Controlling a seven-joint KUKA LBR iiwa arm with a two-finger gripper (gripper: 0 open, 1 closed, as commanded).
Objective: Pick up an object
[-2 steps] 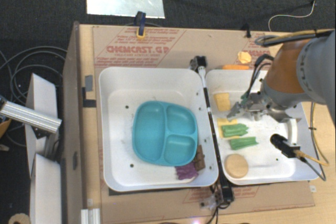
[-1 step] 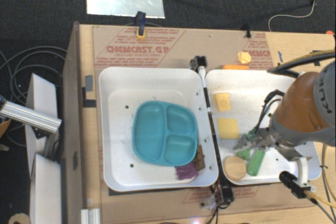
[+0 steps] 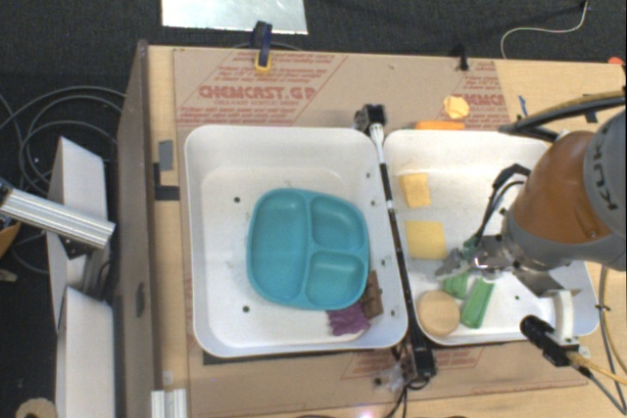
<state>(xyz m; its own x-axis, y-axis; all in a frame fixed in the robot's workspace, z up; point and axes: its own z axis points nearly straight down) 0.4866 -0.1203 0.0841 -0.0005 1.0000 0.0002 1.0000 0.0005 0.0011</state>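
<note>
My view: green block [image 3: 477, 301], elongated, tilted, in right bin [image 3: 490, 152], just beside tan disc [image 3: 438, 313].

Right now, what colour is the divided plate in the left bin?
The divided plate is teal blue, clearest in the camera view.

Fixed overhead camera, slanted down, both bins [image 3: 294, 147] framed

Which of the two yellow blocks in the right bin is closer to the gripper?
The lower, larger yellow block, the squarish one midway down the right bin. The smaller, more orange block sits above it, farther from the gripper.
</note>
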